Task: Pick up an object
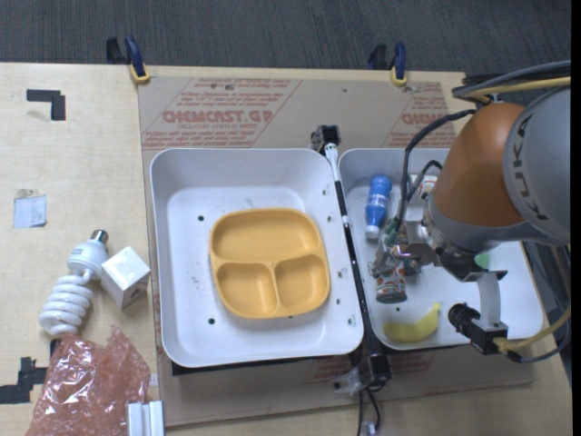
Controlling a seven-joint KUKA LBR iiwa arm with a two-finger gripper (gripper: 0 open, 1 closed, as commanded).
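Note:
The right bin [513, 321] holds a blue and white bottle [377, 204] near its far left corner and a yellow banana-shaped piece [413, 326] by its near wall. My gripper [393, 273] hangs low in the left part of this bin, between the bottle and the yellow piece. A small dark object with a red base [391, 292] sits right at its tip; whether it is held cannot be told. A bit of green [482, 261] peeks out from under the arm. The arm's orange band [481, 175] hides the middle of the bin.
The left bin [182, 325] carries a yellow three-compartment plate [270, 262]. Outside the bins, on the bench at left, lie a white spiral light bulb [73, 291], a small white cube [125, 275] and crumpled pink wrap [86, 389]. Cables [508, 84] run over the arm at right.

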